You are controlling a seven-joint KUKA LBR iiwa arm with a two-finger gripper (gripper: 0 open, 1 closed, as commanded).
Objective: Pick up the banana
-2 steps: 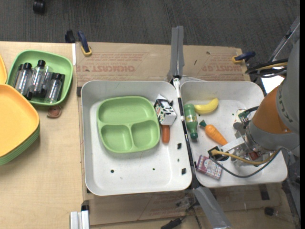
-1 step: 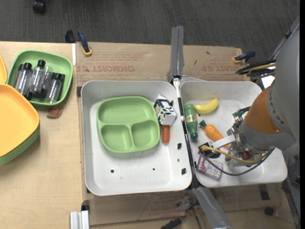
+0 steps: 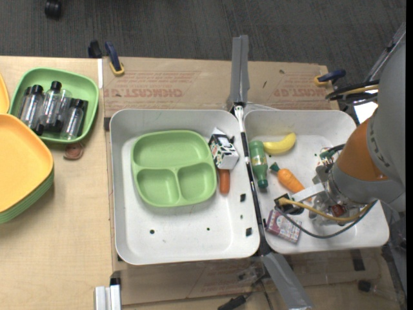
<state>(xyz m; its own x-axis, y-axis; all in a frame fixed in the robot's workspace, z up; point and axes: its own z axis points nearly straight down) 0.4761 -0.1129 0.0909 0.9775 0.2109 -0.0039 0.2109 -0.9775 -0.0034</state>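
Wooden bench (image 3: 71, 237) with cardboard under two white bins.

A brown cardboard sheet (image 3: 193, 86) covers the bench's middle, and on it the left bin (image 3: 187, 241) and right bin (image 3: 335, 124) sit touching side by side. Left of them lie stacked orange plates (image 3: 19, 173), a green tray (image 3: 87, 95) of small bottles, and beside it a brownish scrap (image 3: 74, 152), perhaps a lid.

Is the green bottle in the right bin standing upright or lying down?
Lying down: the green bottle rests on its side along the right bin's left wall, below the banana.
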